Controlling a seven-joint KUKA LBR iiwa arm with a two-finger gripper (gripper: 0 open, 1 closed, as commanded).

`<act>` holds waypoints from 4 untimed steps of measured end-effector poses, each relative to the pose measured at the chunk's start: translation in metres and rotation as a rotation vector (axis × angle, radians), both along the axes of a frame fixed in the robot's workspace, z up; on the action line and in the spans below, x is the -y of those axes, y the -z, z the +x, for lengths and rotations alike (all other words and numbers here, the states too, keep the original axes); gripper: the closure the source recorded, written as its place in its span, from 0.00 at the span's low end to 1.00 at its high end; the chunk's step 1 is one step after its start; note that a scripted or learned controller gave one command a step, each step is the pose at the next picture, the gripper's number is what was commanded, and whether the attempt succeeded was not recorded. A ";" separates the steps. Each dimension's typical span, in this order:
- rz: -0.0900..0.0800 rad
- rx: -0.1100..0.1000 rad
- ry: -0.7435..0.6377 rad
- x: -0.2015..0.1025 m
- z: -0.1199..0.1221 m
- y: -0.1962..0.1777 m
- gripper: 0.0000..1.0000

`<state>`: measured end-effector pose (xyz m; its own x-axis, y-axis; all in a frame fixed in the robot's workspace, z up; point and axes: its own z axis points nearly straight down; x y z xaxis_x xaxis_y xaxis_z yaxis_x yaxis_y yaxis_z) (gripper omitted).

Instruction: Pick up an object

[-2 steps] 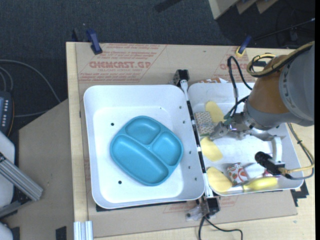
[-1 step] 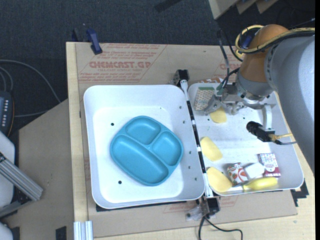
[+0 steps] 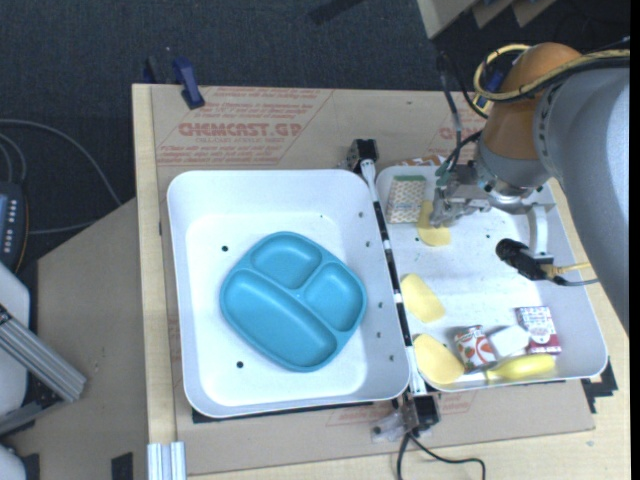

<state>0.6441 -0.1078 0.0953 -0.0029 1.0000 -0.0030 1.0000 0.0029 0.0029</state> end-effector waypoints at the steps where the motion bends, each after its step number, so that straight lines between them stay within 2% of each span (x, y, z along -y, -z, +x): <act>1: 0.003 -0.005 0.002 -0.015 -0.036 0.006 1.00; 2: 0.002 -0.002 0.003 -0.006 -0.066 -0.094 1.00; 3: 0.004 -0.005 0.004 -0.015 -0.090 -0.028 1.00; 4: 0.002 -0.001 0.003 0.017 -0.070 -0.093 1.00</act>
